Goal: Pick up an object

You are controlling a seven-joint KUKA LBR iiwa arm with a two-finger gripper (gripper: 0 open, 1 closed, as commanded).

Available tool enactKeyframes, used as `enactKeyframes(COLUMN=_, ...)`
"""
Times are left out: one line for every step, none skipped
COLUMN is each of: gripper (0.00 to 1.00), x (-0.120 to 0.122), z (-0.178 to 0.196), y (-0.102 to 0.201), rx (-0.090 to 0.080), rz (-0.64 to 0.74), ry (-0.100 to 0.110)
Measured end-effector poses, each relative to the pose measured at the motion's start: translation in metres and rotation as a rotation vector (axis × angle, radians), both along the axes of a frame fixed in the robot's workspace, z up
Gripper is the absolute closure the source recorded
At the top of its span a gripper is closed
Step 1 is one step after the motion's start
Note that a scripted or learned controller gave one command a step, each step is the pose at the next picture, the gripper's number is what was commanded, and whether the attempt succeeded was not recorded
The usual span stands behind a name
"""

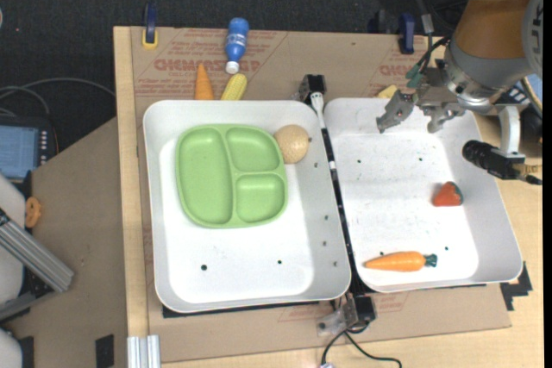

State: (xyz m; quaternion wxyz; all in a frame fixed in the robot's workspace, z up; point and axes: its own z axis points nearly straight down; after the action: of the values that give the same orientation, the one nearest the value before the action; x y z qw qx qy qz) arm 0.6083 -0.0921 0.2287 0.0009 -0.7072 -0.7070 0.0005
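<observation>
Evidently nothing had been picked up yet. The tool [416,113] was seen spread open with nothing between its fingers, poised over the far edge of the right bin [483,267]. Two candidate objects were noted on that bin's floor: a red piece [447,196] toward the right side and an orange carrot [398,261] at the near edge, both well apart from the tool. In the left bin [164,211] a green divided tray [231,175] was recorded, with a tan ball [292,143] touching its far right corner. Descent, closing and lift were judged still to be done.
</observation>
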Motion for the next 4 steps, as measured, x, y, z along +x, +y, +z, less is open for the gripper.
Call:
enactKeyframes(gripper=0.00, x=-0.075, z=-0.096, y=-0.051, rx=0.002, rz=-0.007, ry=0.011)
enactKeyframes(gripper=0.00, x=-0.090, z=-0.147, y=-0.108, rx=0.001, rz=-0.005, ry=0.004)
enactKeyframes(gripper=0.00, x=-0.039, z=-0.144, y=-0.117, rx=-0.004, rz=0.002, ry=-0.008)
enactKeyframes(gripper=1.00, x=-0.041, z=-0.133, y=-0.117, rx=-0.004, rz=0.000, ry=-0.008)
